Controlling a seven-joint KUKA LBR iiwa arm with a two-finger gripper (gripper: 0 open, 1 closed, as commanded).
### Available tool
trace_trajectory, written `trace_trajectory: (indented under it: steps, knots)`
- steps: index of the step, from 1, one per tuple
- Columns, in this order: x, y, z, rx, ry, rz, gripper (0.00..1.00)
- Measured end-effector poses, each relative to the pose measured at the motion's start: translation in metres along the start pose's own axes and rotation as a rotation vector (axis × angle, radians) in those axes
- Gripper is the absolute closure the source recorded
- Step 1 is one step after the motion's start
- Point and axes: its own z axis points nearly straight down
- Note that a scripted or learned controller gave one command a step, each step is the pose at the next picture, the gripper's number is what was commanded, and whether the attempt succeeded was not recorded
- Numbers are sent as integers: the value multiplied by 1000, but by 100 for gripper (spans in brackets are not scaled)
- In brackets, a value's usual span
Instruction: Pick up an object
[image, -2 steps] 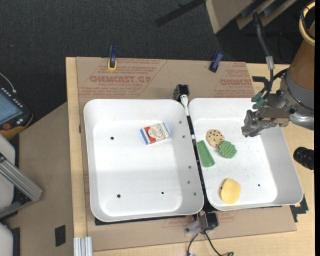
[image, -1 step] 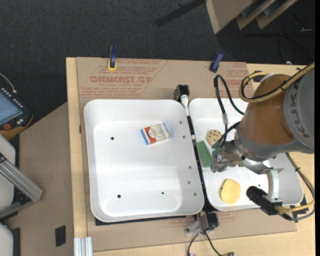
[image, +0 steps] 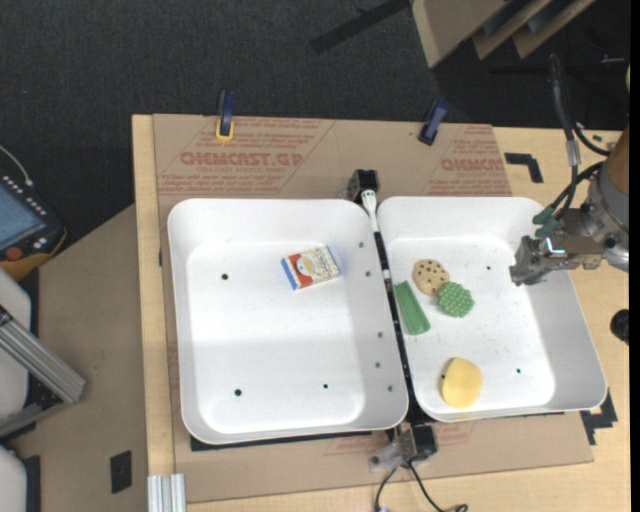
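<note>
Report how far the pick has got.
Nothing looks picked yet. The end effector sits over the right bin's right side, nothing visibly in it. The cookie, green block, green ball and yellow ball lie there; the small box lies in the left bin. Reaching and grasping remain.

Printed lettering on the brown board

The brown board (image: 300, 150) under the bins carries faded red print, apparently "CHEMCAST GP", at upper left and again, cut short, at upper right. The small box (image: 311, 267) in the left bin bears a label too small to read.
</note>
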Motion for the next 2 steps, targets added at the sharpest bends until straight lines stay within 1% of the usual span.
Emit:
trace_trajectory:
  steps: [1, 2]
  knots:
    - [45, 0, -47, 11, 5, -11, 100]
    - [100, 1, -128, 7, 7, -13, 100]
